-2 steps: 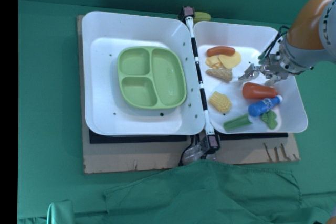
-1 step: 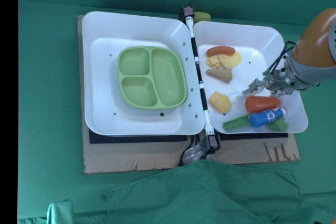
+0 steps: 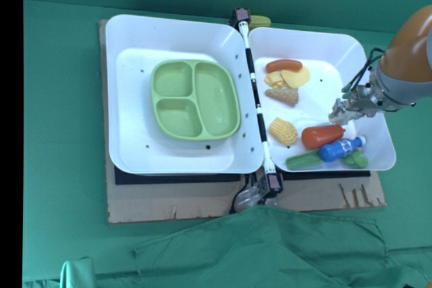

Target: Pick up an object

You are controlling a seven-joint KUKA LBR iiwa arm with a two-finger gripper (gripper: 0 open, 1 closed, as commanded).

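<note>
The right bin [image 3: 337,44] holds several toy foods: a red sausage [image 3: 284,65], yellow chips [image 3: 294,77], a brown wafer [image 3: 282,96], a corn cob [image 3: 283,131], a red-orange pepper [image 3: 322,135], a blue bottle [image 3: 341,148] and a green stalk [image 3: 305,159]. My gripper [image 3: 339,113] hangs over the right side of this bin, just above and to the right of the pepper. Nothing shows between its tips. The orange wrist band [image 3: 409,50] rises at the right edge.
The left bin [image 3: 135,34] bears a green three-compartment plate [image 3: 196,99]. A black-and-white divider [image 3: 255,98] runs between the bins. Both bins rest on cardboard [image 3: 169,202]. Green cloth [image 3: 270,249] is bunched in front.
</note>
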